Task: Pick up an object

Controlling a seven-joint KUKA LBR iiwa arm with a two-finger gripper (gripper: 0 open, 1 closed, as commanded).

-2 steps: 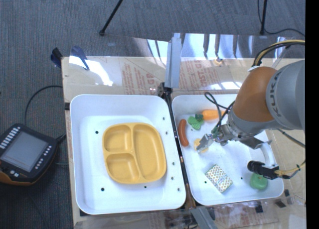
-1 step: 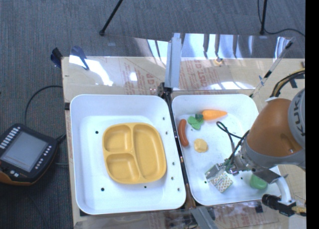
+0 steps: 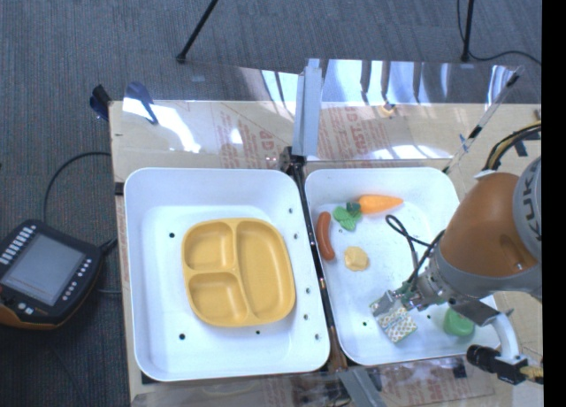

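**Arm low over right bin, gripper at 5 o'clock corner**

You've got two white bins side by side. The left bin [image 3: 150, 219] carries a yellow divided plate [image 3: 237, 271], sitting about center. The right bin [image 3: 433, 186] has the small stuff.

Your arm [image 3: 482, 237] comes in from 3 o'clock, orange band over the bin's 4 o'clock edge. The gripper [image 3: 395, 315] sits down at the bin's 5 o'clock area, right on top of a speckled square piece [image 3: 398, 327]. You cannot tell from here how far the fingers are spread or whether anything is held.

Smaller items in the right bin:
- carrot [image 3: 380, 204] at 12 o'clock, green top pointing to 9
- sausage [image 3: 325, 235] at 9 o'clock, along the left wall
- green piece [image 3: 458, 322] at 4 o'clock, just beside the gripper
- yellow chip [image 3: 356, 259] near center
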